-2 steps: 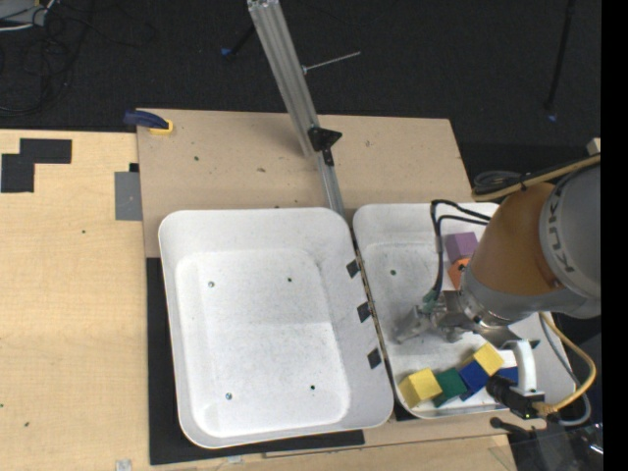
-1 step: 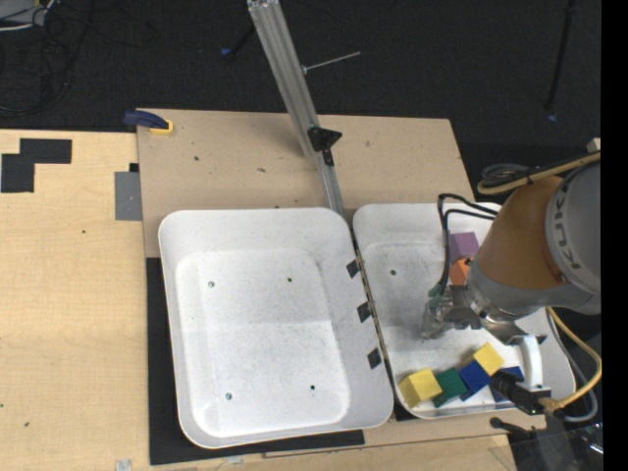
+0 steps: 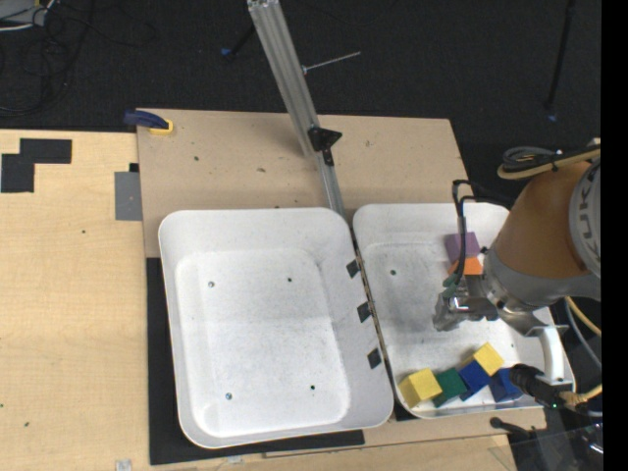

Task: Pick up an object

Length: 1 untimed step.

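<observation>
Two shallow white bins sit side by side on a plywood bench, the left bin [image 3: 260,327] bare of objects and the right bin [image 3: 412,253] holding a handful of small blocks. The arm [image 3: 549,238] reaches in from the right, its orange band partly cut off at the frame's edge; a dark letter or two shows on the grey casing above it, too clipped to read. The gripper [image 3: 453,312] hangs low over the middle of the right bin, and whether its tips are spread or pressed together cannot be told, since they blur into the metal of the wrist. A purple block [image 3: 463,244] and an orange block [image 3: 473,264] lie just behind the gripper, the orange one partly hidden by the arm. Along the bin's near edge sit a yellow block [image 3: 424,386], a green block [image 3: 452,385], a blue block [image 3: 472,378] and a second, smaller yellow block [image 3: 488,358], close together; another blue block [image 3: 504,388] is half covered by a black cable. A slanted aluminium rail [image 3: 289,77] rises behind the bins. No brand or label is legible anywhere.
</observation>
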Tool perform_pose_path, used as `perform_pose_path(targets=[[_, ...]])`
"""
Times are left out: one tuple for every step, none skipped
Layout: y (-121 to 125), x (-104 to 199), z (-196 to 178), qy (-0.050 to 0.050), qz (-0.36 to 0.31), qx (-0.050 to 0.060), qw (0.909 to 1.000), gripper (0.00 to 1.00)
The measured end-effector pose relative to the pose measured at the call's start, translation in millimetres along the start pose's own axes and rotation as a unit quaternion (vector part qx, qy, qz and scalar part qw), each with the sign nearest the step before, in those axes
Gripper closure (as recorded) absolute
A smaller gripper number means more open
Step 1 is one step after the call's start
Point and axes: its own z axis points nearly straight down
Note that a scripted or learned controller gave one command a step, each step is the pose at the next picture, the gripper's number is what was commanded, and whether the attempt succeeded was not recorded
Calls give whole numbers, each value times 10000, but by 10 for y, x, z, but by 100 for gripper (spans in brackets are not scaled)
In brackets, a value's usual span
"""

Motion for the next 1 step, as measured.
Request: perform_pose_path(targets=[[31,90,-491,-1,-41,-10,10000,100]])
